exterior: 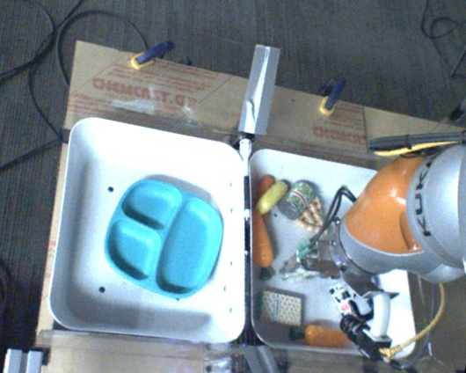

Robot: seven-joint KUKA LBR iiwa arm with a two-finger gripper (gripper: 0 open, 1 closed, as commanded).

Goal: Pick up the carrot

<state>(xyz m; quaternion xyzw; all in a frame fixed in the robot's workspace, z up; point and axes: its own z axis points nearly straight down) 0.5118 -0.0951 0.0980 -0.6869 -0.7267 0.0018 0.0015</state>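
Place: a robotics lab or test cell, not a home or kitchen.
Bench (pixel 187 93): a bare board across the middle of the frame, held by spring clamps (pixel 152 54) at its upper edge.
Floor: dark carpet along the top and left, with loose cables (pixel 30 20) trailing over it.
Arm (pixel 443 209): an industrial grey-and-orange machine at right.
Bins (pixel 79 199): two white trays mid-frame with toy food.

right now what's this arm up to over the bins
A grey and orange arm reaches over the right bin, its tool low among the items near the bin's middle. A carrot lies along that bin's left wall, a second near the front. The left bin holds a blue divided tray.
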